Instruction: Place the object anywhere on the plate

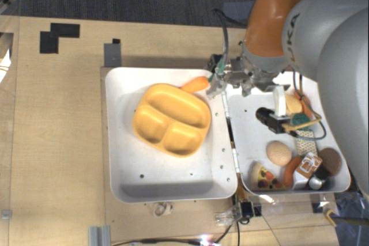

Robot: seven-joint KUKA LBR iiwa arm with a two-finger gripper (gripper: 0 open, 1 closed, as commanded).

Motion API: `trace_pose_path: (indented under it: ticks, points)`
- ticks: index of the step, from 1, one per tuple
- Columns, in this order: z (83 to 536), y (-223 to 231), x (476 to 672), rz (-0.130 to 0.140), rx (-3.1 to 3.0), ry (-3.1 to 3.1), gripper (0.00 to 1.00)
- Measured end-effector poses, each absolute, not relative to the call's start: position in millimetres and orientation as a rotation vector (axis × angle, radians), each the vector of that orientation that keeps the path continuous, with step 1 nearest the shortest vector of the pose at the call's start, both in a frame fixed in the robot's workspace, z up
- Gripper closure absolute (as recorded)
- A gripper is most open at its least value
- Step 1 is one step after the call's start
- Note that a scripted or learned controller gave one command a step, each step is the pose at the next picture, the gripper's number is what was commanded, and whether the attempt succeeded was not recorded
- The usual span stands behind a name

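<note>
Here I'm seeing the orange object (196, 84) lying behind the yellow plate (172, 118), long axis pointing up-right toward the gripper (223, 79); I cannot tell its jaw state.

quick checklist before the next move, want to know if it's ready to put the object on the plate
1. Plate in place: ok. The yellow divided plate lies in the left bin, its compartments bare.
2. Pincer position: not ok. The pincer sits at the seam between the bins, off the plate's upper right edge, not over the plate.
3. Object in the pincer: cannot tell. An orange object lies just left of the pincer, but the view does not show whether it is gripped.
4. Object on plate: not ok. The orange object is beyond the plate's rim.
5. Spare objects: ok. Several items lie in the right bin.
</note>
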State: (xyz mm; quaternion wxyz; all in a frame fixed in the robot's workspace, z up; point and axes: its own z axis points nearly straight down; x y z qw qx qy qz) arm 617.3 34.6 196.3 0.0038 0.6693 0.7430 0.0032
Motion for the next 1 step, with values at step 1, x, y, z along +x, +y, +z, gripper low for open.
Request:
trace_pose_path:
  ticks: [1]
  points:
    - [196.3,34.6,617.3,0.01,2.098,2.328,0.0]
